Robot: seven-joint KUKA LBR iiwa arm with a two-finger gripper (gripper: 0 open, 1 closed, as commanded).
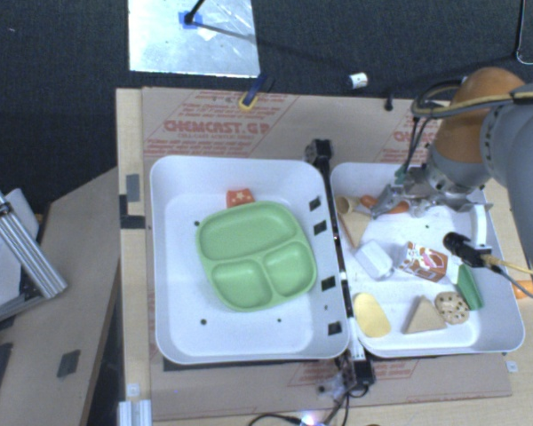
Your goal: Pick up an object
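My gripper is low over the back left part of the right bin, reaching in from the right. Right at its tip lies an orange carrot-like piece, with a tan cone beside it. I cannot tell whether the gripper touches the orange piece. Further forward in the same bin lie a pale grey-white block, a brown and red packet, a green stick, a spotted cookie, a tan wedge and a yellow oval piece.
The left bin holds a green divided plate with a small red-orange item behind it. A black-clipped divider separates the two bins. The grey arm hangs over the right bin's back right corner.
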